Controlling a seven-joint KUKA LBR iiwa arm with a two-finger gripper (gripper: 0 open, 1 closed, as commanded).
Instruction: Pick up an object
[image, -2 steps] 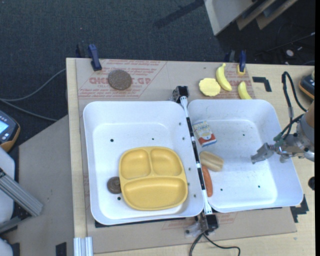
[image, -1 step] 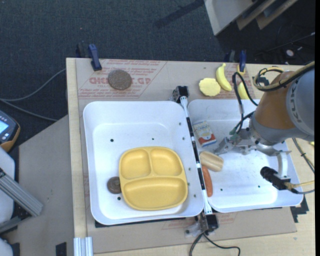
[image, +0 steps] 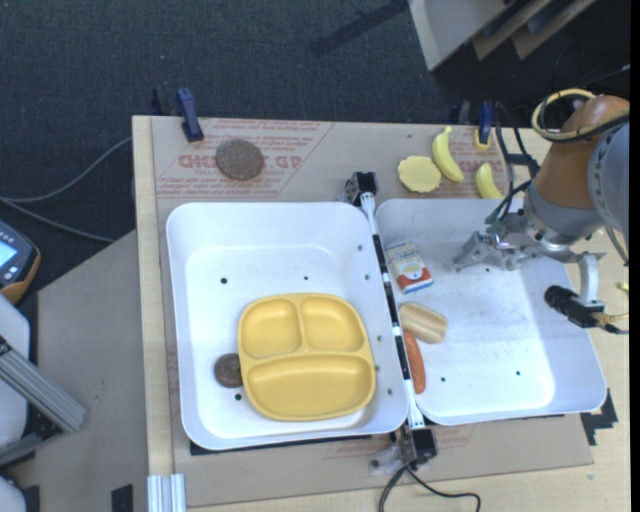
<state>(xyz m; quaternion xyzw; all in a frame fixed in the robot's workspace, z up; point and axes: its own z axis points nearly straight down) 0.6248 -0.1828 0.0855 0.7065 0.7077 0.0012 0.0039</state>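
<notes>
Tool (image: 478, 252) hovers low over right bin (image: 520, 390), upper half; fingers spread apart, nothing between them. Carton (image: 408, 268), bun (image: 424, 323) and carrot (image: 415, 362) sit along that bin's left wall, apart from the tool. Left bin (image: 200, 260) holds yellow tray (image: 304, 356) and a brown disc (image: 229, 371).

Small carton (image: 408, 268), bun (image: 423, 322) and carrot (image: 415, 362) line the right bin's (image: 500, 395) left edge.
</notes>
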